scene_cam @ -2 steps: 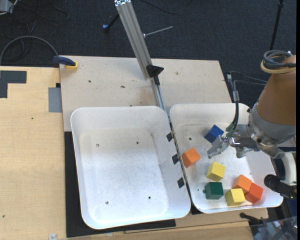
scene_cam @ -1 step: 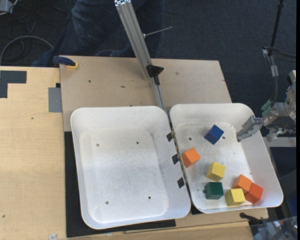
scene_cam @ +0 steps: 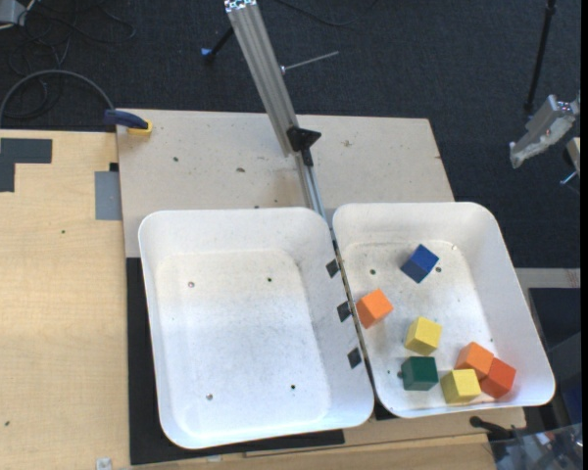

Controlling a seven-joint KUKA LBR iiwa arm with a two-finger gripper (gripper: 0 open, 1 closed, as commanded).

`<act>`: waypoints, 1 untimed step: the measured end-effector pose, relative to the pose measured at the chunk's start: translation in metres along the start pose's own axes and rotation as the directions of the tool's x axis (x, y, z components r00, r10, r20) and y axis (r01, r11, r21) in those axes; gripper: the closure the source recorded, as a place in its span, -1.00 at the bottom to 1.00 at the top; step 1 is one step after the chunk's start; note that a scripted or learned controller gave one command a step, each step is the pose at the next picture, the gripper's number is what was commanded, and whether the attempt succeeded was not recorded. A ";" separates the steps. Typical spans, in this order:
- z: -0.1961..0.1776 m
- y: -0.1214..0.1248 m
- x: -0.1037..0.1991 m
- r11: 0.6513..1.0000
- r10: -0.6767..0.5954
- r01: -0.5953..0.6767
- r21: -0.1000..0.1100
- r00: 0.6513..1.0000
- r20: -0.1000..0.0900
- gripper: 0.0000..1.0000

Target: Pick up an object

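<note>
Lying in right bin (scene_cam: 510,262): blocks (scene_cam: 423,335)

A: How many bins are on the bench?
B: Two white bins, the left bin (scene_cam: 237,331) and the right bin (scene_cam: 441,306).
A: And blocks?
B: Seven, all inside the right bin: one blue block (scene_cam: 420,262), one green block (scene_cam: 419,372), two yellow, at (scene_cam: 423,336) and (scene_cam: 461,386), two orange, at (scene_cam: 374,307) and (scene_cam: 475,356), and one red block (scene_cam: 500,377) at that bin's near right corner.
</note>
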State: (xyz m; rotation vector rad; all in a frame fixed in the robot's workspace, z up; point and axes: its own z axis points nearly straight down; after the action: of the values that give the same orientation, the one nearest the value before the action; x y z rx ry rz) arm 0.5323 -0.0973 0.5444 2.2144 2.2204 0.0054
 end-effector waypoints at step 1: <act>0.049 0.084 0.031 1.000 -0.003 0.003 0.013 1.000 -0.002 -1.00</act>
State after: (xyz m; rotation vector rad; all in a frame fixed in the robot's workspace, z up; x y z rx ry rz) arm 0.6161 -0.0657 0.4962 2.2187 2.2317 -0.0069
